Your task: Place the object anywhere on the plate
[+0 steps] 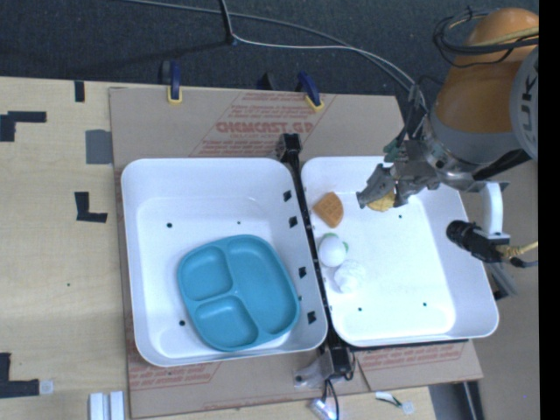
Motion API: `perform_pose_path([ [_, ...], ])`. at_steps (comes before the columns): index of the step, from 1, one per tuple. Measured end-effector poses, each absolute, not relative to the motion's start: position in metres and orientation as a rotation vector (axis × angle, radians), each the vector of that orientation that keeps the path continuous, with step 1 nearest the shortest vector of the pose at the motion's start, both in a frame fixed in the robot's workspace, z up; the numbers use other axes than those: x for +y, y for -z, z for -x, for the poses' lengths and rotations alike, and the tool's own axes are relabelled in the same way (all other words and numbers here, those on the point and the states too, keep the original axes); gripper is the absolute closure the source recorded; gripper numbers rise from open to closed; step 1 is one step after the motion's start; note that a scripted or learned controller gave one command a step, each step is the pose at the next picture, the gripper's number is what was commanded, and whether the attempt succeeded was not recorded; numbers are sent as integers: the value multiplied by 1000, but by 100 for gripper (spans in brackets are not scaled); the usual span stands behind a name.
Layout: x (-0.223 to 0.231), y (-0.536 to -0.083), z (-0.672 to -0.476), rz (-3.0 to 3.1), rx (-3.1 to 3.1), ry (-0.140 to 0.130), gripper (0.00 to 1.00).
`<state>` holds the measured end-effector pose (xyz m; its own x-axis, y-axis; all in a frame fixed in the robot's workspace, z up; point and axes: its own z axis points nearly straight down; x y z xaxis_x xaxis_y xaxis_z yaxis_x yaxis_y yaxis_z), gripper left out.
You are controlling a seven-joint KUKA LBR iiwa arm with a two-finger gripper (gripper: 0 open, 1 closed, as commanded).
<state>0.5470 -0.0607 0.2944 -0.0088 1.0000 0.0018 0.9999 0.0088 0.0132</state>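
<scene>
A blue three-compartment plate (236, 291) lies in the left bin (144, 191), toward its front. Over the back of the right bin (437, 313) my gripper (382, 196) hangs with a small yellowish piece (381, 204) between its fingertips, shut on it. The piece sits just above the bin floor, far right of the plate.
A tan, cookie-like piece (329, 208) lies in the right bin near the divider. Two white lumps (332, 250) (348, 276) rest in front of it. The black divider rim (302, 226) runs between the bins. A black fitting (468, 237) juts from the arm at the right.
</scene>
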Motion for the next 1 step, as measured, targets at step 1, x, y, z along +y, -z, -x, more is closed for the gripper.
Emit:
perform_pose_path([
  [1,-10,-296,-600,-2278,2165,-1,100],
])
